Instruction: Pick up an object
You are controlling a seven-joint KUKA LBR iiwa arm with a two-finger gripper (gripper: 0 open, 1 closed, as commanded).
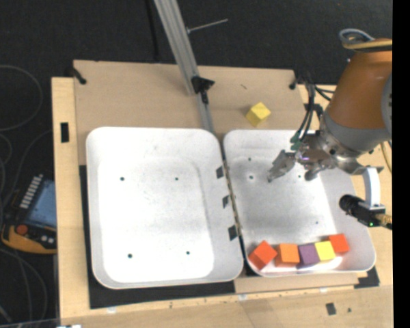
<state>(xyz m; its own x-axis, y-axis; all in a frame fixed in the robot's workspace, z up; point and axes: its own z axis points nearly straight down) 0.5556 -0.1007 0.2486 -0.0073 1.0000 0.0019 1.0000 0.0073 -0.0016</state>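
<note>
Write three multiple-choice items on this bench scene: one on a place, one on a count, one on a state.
1. Where does the yellow block lie?
A. in the left bin
B. on the bench behind the right bin
C. in the block row

2. How many blocks line the right bin's near edge?
A. five
B. two
C. eight

3. What is between the pincer's fingers?
A. a block
B. a cable
C. nothing

Key: 1 B, it sits on bare wood outside both bins. 2 A, two orange, purple, yellow, red-orange. 3 C, the pincer hangs above bare bin floor.
</note>
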